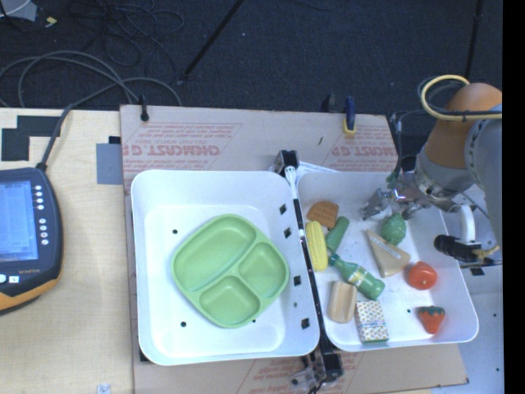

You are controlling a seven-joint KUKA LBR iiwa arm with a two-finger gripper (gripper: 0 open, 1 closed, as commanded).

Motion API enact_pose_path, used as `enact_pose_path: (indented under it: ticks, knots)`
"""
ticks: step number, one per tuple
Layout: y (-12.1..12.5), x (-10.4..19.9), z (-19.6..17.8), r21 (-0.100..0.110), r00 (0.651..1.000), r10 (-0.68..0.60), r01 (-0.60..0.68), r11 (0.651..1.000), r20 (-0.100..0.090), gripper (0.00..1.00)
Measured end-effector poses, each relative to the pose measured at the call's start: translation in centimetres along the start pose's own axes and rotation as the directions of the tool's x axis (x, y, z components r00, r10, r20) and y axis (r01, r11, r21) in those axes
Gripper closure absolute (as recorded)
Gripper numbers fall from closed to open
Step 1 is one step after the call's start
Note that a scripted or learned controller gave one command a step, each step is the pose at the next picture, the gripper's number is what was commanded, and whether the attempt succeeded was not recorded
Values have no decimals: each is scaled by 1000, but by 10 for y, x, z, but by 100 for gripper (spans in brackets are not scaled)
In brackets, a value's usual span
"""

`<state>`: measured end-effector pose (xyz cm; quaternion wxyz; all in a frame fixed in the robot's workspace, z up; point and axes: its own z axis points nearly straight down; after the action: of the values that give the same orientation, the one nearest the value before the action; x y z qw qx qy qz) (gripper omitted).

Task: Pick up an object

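Reaching in near the far right edge of the right bin (463, 335), the gripper (394, 212) sits right above a round green toy (394, 230) — I cannot tell if it holds it.

Arm (472, 150) enters from the right edge, grey links with the orange band uppermost, wrist bent down and leftward. Gripper (394, 208) sits low at the end of the wrist, metal parts splayed toward the left. Whether the jaws stand apart or closed: not discernible.
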<state>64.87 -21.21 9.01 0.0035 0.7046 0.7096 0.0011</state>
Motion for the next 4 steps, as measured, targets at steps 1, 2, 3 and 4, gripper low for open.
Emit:
enact_pose_path:
  ticks: [1, 2, 3, 4]
  knots:
    - [-52, 16, 3, 13, 1000, 11, -11, 1000, -6, 0]
    - [-61, -5, -182, -7, 1000, 10, -10, 1000, 3, 0]
    - [-146, -3, -344, -2, 1000, 10, -10, 1000, 0, 0]
    - [-143, -3, -346, 8, 1000, 6, -6, 1000, -2, 100]
